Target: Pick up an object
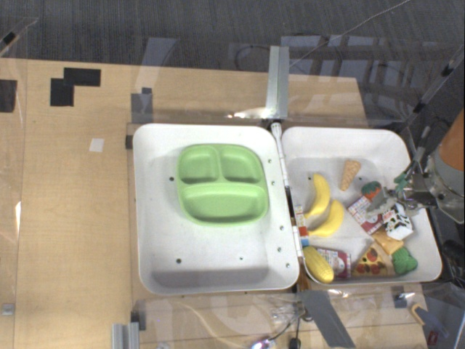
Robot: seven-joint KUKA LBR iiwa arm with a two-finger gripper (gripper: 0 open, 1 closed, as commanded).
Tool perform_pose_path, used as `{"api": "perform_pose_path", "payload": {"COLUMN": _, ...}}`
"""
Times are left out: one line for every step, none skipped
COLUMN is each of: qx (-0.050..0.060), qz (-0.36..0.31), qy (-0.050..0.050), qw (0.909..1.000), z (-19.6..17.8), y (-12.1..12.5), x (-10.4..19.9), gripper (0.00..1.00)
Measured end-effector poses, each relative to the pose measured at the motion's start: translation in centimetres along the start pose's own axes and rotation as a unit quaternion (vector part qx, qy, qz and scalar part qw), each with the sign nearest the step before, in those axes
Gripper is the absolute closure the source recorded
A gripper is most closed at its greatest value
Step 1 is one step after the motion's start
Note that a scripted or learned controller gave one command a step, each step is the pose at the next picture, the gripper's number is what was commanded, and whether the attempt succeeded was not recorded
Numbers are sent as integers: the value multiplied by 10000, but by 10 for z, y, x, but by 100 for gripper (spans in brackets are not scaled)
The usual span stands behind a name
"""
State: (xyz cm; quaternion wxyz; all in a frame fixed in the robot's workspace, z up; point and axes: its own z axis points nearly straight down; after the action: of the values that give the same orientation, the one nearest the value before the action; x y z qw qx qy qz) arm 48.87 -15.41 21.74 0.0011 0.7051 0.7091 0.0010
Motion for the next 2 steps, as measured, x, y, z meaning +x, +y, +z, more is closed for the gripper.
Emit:
{"api": "perform_pose_path", "payload": {"qx": -66, "qz": 1479, "qy": -1, "qw": 9890, "z": 111, "y": 36, "x": 20, "gripper": 0}}
{"api": "perform_pose_path", "payload": {"qx": -2, "qz": 2077, "qy": 4, "qw": 9782, "z": 53, "y": -1, "x": 48, "gripper": 0}}
